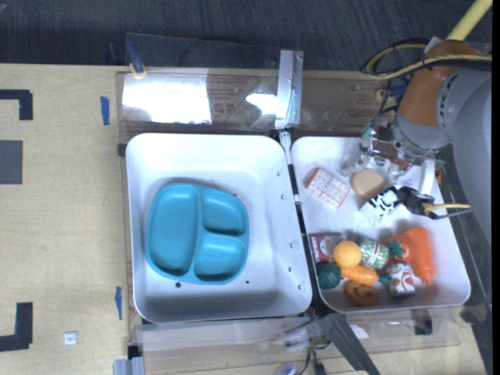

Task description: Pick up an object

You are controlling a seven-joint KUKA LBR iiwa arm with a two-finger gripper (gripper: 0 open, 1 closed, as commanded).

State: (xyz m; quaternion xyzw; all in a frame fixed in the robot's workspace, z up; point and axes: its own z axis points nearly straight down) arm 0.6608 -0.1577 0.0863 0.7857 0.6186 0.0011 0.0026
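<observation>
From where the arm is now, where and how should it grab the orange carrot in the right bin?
Grip the carrot across its narrow width near mid-body, coming straight down. It lies flat and long, with open bin floor on its right; toys crowd its left.

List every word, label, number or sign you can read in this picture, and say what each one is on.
None can be read.
Cardboard strip behind the bins: reddish print, too blurred to read.
Pink patterned packet in the right bin: markings too small to read.
Red and white can near the right bin's front: label too blurred to read.
Red packet beside the yellow ball: print too small to read.
</observation>
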